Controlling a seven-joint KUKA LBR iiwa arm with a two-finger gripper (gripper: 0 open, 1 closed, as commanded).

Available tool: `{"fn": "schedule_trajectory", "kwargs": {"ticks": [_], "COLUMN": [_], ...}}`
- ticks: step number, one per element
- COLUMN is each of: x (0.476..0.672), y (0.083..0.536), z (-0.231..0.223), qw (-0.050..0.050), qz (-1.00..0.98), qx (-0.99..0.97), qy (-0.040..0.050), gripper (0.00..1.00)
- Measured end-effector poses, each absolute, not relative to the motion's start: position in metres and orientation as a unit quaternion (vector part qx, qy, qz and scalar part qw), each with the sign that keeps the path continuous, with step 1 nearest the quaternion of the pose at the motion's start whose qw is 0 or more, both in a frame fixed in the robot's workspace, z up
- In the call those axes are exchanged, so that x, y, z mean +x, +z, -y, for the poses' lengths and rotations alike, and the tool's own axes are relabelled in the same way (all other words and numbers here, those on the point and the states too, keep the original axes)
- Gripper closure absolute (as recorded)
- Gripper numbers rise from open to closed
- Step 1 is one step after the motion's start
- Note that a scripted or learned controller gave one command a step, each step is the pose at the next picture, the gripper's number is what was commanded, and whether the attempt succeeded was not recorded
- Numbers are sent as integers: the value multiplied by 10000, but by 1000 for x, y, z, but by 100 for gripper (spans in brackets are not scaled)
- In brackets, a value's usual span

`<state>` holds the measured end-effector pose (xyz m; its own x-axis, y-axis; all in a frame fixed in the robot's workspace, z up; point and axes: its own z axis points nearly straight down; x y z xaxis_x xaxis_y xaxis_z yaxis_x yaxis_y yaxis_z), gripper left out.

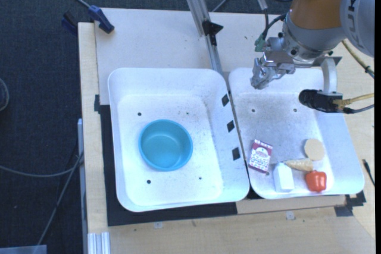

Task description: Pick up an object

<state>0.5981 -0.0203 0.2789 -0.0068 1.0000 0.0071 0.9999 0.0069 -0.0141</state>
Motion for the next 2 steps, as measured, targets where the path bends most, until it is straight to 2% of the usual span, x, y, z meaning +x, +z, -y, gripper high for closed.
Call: {"fn": "schedule_trajectory", "kwargs": {"ticks": [1,2], "x": [581,555], "y": [258,244], "z": [-30,-80], "qw": [76,80], "qz": [7089,7092], "qx": [-7053,-7050], "qy": [42,51], "gripper": [100,100]}}
